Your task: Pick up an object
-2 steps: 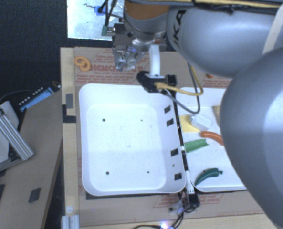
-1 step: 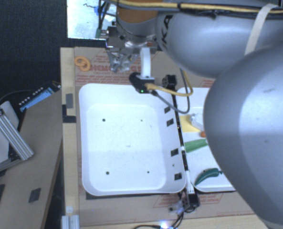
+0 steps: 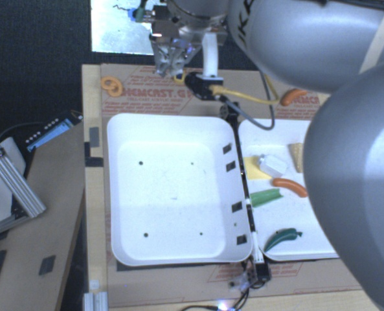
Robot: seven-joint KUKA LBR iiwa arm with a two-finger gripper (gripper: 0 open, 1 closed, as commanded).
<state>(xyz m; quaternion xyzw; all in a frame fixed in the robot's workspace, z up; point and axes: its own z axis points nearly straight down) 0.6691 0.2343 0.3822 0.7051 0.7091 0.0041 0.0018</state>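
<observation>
Reaching in from the right of the frame and filling the right edge and upper right corner with broad grey links. Narrowing toward the top centre, showing an orange band just above the wrist at the very top edge. Hanging the end effector [image 3: 168,62] near the top of the frame, left of centre, pointing downward. Showing metal parts and small lit spots around the wrist housing, with a white cylindrical piece standing upright just to its right. Trailing a yellow cable and a dark cable from the wrist region toward the right. Leaving the finger state unreadable at this angle.
</observation>
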